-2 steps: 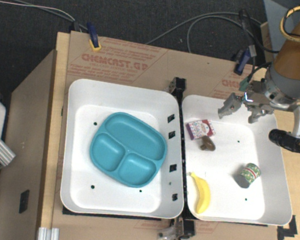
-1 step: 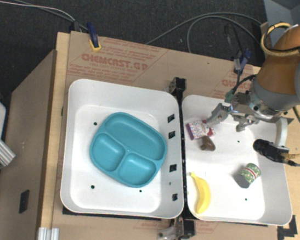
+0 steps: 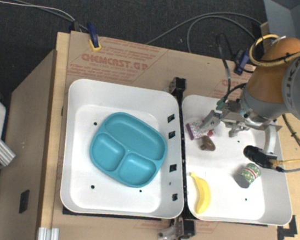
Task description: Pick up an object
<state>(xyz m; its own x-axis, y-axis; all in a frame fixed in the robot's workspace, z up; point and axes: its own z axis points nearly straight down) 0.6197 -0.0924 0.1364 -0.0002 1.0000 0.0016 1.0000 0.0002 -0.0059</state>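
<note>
Curved yellow banana (image 3: 201, 194), small brown lump (image 3: 208, 144)

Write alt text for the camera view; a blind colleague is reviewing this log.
A grey and orange robot arm reaches over the right white bin, its gripper low beside a small purple packet and a brown lump. That bin also holds a banana and a small can. The left bin holds a blue divided plate.

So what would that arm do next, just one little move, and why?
Probably a short drop straight down. The gripper hangs in the right bin, just above a small purple-and-white packet and a brown lump, with nothing visibly between its fingers. Lowering onto the packet looks like the nearest chance of a grasp.
</note>
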